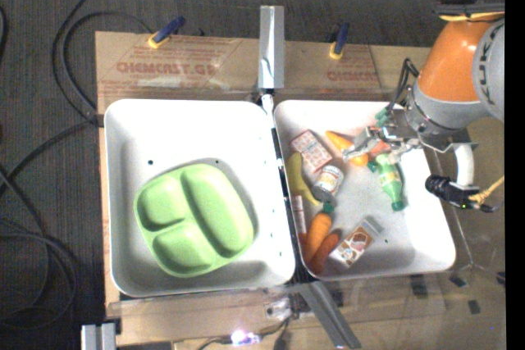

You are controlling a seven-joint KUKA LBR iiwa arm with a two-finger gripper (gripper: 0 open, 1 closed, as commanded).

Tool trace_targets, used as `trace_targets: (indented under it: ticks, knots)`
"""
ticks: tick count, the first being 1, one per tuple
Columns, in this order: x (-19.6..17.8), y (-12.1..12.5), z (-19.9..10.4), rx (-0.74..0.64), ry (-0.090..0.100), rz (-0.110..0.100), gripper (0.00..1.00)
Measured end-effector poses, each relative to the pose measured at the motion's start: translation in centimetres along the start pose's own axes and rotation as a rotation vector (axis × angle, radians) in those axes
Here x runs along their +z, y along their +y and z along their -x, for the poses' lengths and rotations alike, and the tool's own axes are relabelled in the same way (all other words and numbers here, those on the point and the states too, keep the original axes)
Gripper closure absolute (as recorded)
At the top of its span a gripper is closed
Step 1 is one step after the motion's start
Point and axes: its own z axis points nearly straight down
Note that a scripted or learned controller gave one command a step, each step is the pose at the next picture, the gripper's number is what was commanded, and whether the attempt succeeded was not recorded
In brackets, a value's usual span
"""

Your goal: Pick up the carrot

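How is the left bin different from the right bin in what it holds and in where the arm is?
The left bin holds one thing, a green divided plate; the right bin holds many small things, among them carrots, a green bottle and a small can.
The gripper is over the right bin's far side, apart from the left bin.
Both bins are shallow, white and about the same size.

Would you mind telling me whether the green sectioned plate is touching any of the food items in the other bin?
Apart. The camera view shows the green sectioned plate alone in the left white bin, with the bin walls separating it from the orange carrot and everything else.
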Motion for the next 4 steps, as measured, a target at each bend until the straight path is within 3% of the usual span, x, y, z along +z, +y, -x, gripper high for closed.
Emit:
trace_targets:
  ticks: [1,2,3,4]
  knots:
    - [9.4,7.5,-0.6,-0.034,-0.006,0.004,0.00]
    - [9.2,4.9,1.2,-0.101,0.008,0.026,0.00]
    - [8.8,4.6,1.6,-0.101,-0.001,0.019,1.00]
    - [-1.6,6.0,-1.8,-0.167,-0.002,0.002,1.00]
